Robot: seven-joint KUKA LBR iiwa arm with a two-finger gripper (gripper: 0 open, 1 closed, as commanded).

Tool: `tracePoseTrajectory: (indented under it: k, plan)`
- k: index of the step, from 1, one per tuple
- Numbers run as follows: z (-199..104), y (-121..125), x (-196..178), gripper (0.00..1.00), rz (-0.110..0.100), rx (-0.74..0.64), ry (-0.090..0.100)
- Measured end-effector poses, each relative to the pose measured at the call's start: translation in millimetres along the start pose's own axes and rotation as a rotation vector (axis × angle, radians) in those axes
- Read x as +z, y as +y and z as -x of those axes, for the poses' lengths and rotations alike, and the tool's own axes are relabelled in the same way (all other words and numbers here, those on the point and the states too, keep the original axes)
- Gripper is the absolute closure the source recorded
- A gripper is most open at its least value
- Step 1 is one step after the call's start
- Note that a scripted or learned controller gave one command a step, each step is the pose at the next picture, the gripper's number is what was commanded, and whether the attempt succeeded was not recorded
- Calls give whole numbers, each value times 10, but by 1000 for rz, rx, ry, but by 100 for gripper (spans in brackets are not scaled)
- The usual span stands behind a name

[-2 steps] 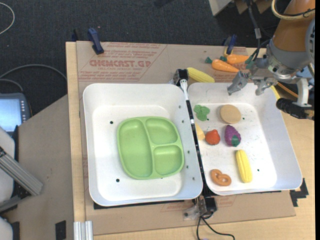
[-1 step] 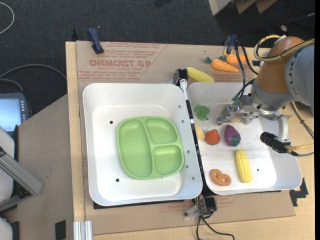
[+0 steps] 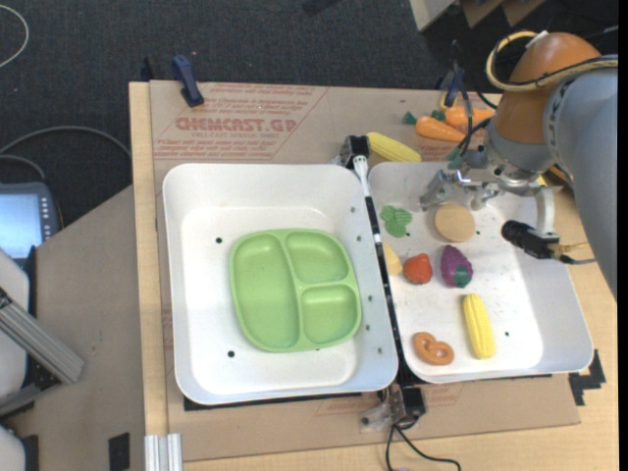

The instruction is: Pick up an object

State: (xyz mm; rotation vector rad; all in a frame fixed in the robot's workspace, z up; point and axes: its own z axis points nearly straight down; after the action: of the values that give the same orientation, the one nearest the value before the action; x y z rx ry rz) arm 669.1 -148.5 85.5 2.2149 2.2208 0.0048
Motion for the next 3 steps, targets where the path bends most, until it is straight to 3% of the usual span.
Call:
tracePoseTrajectory:
  k: [1, 2, 3]
  plan:
    - [81, -162, 3, 0, -8, 3, 2]
    - [79, -149, -105, 100, -4, 2, 1]
    - [-417, -613, 13, 100, -12, 0, 5]
